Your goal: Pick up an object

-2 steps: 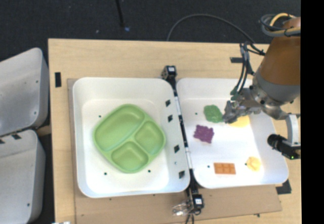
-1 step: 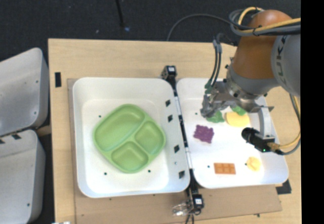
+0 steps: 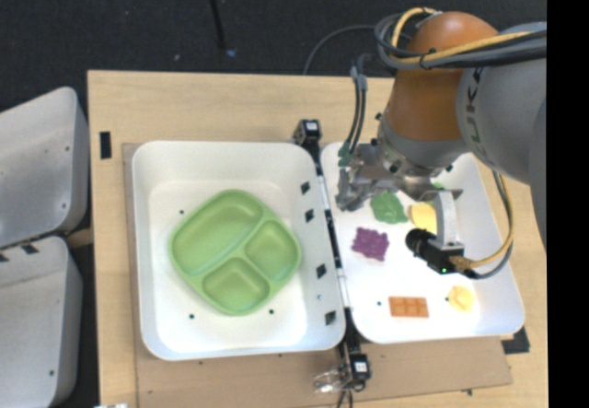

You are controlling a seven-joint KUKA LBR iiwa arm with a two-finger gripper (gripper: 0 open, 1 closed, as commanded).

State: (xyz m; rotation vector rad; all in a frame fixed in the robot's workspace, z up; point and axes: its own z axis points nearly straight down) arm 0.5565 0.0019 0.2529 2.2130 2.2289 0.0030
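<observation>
Right bin [image 3: 492, 309], as I log it: green piece [image 3: 387, 207] beside yellow piece [image 3: 422, 215], purple piece [image 3: 371, 243], orange block [image 3: 409, 307], small yellow piece [image 3: 462, 297]. Gripper [image 3: 354, 190] over the bin's upper left; I cannot tell how its jaws stand. Left bin [image 3: 152, 305]: green divided plate [image 3: 235, 251].

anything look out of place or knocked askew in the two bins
Nothing stands out. The green divided plate lies flat in the left bin, turned at a slant. In the right bin, the purple piece, orange block, green piece and yellow pieces lie apart, unspilled.
</observation>
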